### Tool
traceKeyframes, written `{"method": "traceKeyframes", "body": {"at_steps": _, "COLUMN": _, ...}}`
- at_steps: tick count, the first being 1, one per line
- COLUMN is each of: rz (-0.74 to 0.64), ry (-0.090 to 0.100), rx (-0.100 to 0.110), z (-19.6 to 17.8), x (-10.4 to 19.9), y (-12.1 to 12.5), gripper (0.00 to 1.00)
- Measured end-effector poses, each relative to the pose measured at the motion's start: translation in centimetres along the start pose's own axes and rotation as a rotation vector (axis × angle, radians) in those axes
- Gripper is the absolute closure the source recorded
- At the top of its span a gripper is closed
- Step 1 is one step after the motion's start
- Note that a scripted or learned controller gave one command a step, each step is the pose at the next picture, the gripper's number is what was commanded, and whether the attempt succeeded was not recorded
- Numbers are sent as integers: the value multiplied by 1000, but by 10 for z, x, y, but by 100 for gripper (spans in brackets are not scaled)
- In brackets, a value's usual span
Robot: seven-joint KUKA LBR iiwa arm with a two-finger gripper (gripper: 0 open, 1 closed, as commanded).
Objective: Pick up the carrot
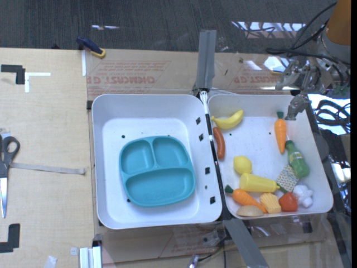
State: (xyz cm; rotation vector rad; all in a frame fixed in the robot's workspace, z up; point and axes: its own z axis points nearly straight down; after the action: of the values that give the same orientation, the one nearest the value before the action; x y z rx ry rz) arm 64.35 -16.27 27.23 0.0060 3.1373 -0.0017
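An orange carrot (280, 134) with a small green top lies upright-ish along the far right side of the right bin (256, 106). A second carrot-like orange piece (243, 196) with a green end lies near that bin's front edge. My gripper (294, 106) hangs at the bin's far right corner, just above and to the right of the first carrot's green top, and nothing shows held in it. The arm's orange band (340, 21) sits at the top right.
The right bin also holds a banana (228, 119), a brown sausage (219, 144), a lemon (242, 163), a yellow piece (257, 182), a green bottle (297, 162) and a tomato (288, 201). A teal divided plate (158, 169) lies in the left bin. Scissors (5, 166) rest at far left.
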Motion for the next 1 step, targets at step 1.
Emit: {"method": "traceKeyframes", "body": {"at_steps": 1, "rz": 220, "ry": -1, "rx": 0, "z": 98, "x": -5, "y": -49, "gripper": 0}}
